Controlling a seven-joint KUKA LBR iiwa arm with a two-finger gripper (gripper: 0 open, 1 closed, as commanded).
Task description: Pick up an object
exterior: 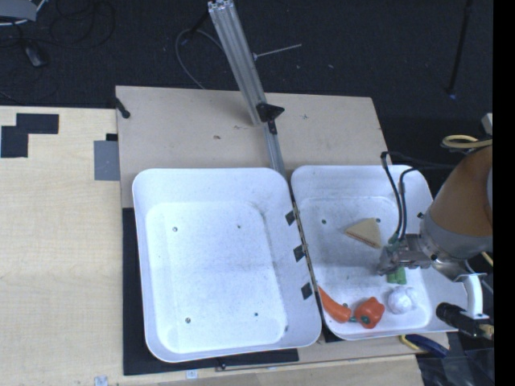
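My gripper (393, 265) is down inside the right bin (346, 185), near its right side. A small green object (395, 277) shows just under the gripper's tip, touching or very close to it. A tan wedge (366, 232) lies to the upper left of the gripper. A white ball (400, 301) rests just below the green object. A red pepper-like piece (370, 311) and an orange chili shape (333, 305) lie along the bin's front edge. The arm's grey body and orange band (463, 203) cover the bin's right rim.
The left bin (211, 260) stands beside the right one, joined by black clips (298, 252) along the shared wall. A slanted metal rail (241, 63) rises behind the bins. Black cables (396, 187) hang from the wrist over the right bin.
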